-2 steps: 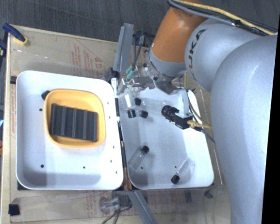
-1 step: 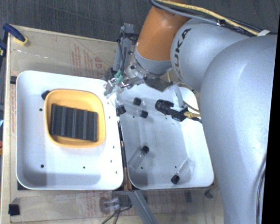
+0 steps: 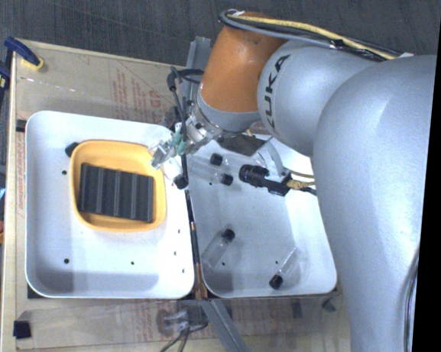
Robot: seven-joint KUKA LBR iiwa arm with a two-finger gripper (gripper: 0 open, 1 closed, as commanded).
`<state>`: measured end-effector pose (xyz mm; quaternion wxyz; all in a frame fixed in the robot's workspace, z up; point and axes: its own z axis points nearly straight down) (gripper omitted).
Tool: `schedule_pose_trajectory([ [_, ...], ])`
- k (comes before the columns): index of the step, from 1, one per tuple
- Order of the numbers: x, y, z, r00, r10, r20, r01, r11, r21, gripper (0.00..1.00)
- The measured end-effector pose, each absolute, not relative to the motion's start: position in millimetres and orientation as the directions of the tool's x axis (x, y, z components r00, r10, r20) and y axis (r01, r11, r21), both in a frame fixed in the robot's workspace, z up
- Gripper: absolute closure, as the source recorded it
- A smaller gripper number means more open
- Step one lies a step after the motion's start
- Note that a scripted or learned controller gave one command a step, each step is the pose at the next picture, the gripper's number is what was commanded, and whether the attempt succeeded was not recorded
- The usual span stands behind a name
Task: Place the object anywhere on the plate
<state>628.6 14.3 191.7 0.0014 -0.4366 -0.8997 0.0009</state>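
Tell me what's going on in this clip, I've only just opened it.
A grey KUKA arm reaches in from the right, with its pincer at the top right corner of the yellow plate that lies in the left bin. Something small and greenish sits at the pincer's tip, but the view is too coarse to tell whether it is held. The plate has a dark ribbed centre. A few small dark pieces lie in the right bin.

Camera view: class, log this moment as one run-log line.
gripper over yellow plate's right rim | small greenish object at gripper | plate in left bin | placement not confirmed
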Motion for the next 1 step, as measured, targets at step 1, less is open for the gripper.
schedule_pose_trajectory([
  [1, 628.7, 14.1, 191.8, -0.619, 0.786, 0.001, 0.786, 0.619, -0.003, 0.00],
])
